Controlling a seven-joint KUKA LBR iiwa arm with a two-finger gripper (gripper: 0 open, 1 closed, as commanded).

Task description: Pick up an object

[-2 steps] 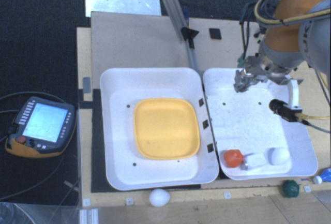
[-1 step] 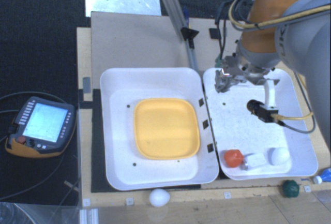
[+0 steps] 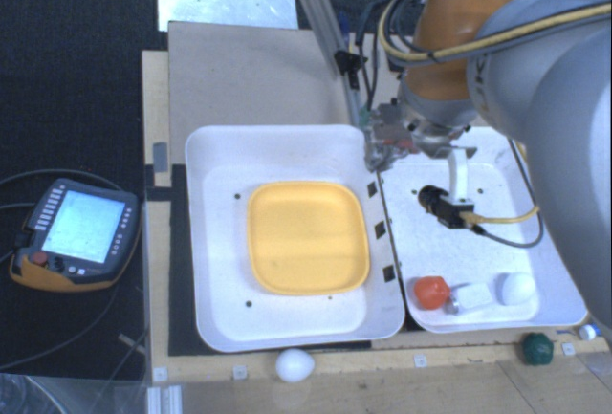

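Grey arm w/ orange band enters from frame right; gripper sits at upper centre, over divide between bins. Can't tell open or shut, nothing seen held. Yellow plate in left bin, centre. Right bin: red object, white egg-like ball at lower edge. White egg and green ball lie on bench below bins.

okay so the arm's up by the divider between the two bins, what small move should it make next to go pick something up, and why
Probably shift the gripper toward the near edge of the right bin, stopping above the orange object. The gripper sits at the far end of the divider with nothing visibly under it, while the orange object, a white ball and a small white piece lie along that bin's near edge.
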